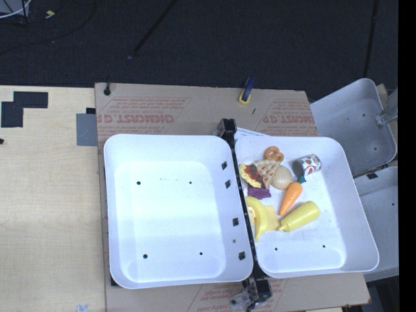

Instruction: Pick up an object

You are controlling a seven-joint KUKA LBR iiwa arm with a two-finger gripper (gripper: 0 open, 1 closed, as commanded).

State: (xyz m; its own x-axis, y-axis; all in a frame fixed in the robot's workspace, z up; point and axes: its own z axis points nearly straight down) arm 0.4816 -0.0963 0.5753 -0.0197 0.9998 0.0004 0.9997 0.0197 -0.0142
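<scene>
Several toy foods lie in the right bin (325, 252), bunched against its left wall. An orange carrot (290, 197) lies at a slant above a yellow bottle (299, 216). A yellow banana (256, 217) rests by the divider. A brown pretzel (273, 154) sits at the back, with a beige waffle-like piece (266, 170) and a pale round piece (281, 179) below it. A red and white can (311, 165) lies to the right of them. A yellow and red item (249, 174) and a purple piece (259, 191) lie near the left wall.
The left bin (166, 213) sits beside the right one, joined by a black clamp strip (235, 200). Both rest on a cardboard sheet (169, 112). A grey metal plate (354, 125) stands at the right. A blue and yellow clip (246, 91) sits at the cardboard's back edge.
</scene>
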